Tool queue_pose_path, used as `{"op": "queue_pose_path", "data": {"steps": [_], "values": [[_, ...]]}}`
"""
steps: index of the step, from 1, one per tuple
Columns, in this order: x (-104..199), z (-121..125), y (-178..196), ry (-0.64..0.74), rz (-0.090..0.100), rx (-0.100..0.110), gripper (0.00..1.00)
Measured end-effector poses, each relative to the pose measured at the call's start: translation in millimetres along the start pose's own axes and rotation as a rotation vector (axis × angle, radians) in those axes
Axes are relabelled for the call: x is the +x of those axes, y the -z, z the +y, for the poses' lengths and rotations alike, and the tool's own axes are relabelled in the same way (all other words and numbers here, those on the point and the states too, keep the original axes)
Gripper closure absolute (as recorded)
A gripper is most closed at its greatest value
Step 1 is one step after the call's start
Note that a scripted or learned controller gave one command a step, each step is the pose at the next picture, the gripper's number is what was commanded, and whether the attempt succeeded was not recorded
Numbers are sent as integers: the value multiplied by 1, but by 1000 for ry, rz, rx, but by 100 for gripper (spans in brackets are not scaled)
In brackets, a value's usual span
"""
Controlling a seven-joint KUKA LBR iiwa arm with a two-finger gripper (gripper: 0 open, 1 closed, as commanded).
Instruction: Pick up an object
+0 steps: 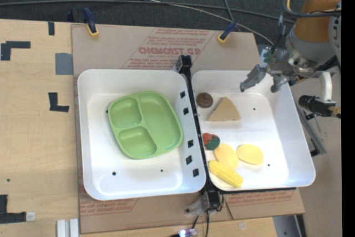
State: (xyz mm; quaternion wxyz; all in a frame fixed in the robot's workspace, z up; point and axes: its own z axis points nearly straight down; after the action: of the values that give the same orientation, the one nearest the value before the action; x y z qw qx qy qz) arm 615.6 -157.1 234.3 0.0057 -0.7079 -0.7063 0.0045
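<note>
Camera view has the gripper (263, 81) hanging over the far right corner of the right bin (288, 136), fingers spread apart and pinching nothing. Candidates lie toward that bin's left side: a tan wedge (224, 110) and a brown round piece (204, 100) near the far edge, yellow pieces (249, 154) and a corn cob (225, 174) toward the near edge. The wedge looks the closest; I would centre above it, straddle its narrow width, then descend squarely before closing.

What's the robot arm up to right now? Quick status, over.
Gripper open, above right bin's far edge, holding nothing. Tan wedge nearest. Path clear.
</note>
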Motion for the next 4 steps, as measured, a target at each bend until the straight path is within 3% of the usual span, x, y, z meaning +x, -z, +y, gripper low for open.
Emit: {"op": "queue_pose_path", "data": {"steps": [1, 2, 4], "values": [[0, 2, 8, 3, -2, -13, 0], [-4, -7, -45, 3, -2, -8, 0], [4, 2, -146, 3, -3, -17, 0]]}}
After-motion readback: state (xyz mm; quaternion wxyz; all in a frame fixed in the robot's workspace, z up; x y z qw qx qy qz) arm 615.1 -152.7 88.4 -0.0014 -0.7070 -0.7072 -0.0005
